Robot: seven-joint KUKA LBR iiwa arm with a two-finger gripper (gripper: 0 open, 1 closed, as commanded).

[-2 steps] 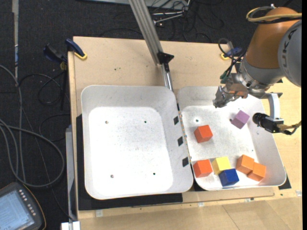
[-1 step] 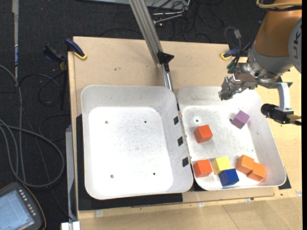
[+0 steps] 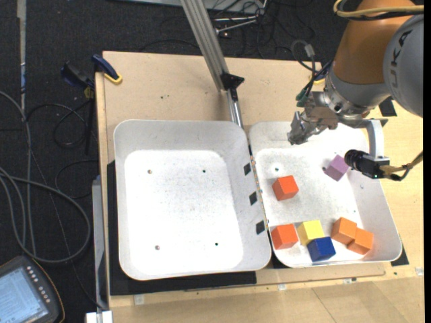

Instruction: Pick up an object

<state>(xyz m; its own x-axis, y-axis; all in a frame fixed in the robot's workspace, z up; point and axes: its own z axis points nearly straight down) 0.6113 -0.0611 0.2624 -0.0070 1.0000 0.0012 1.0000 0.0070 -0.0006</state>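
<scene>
Hand (image 3: 297,136), its grip state unreadable from here, hovers over the right bin's (image 3: 382,200) far edge with nothing visibly held, so the pick is undone; the nearest orange cube (image 3: 285,187) lies below it.

The grey arm's gripper (image 3: 298,134) hangs over the far edge of the right shallow white bin (image 3: 386,227). In that bin lie orange cubes, a yellow cube (image 3: 310,230), a blue cube (image 3: 322,248) and a small purple block (image 3: 335,167).
</scene>
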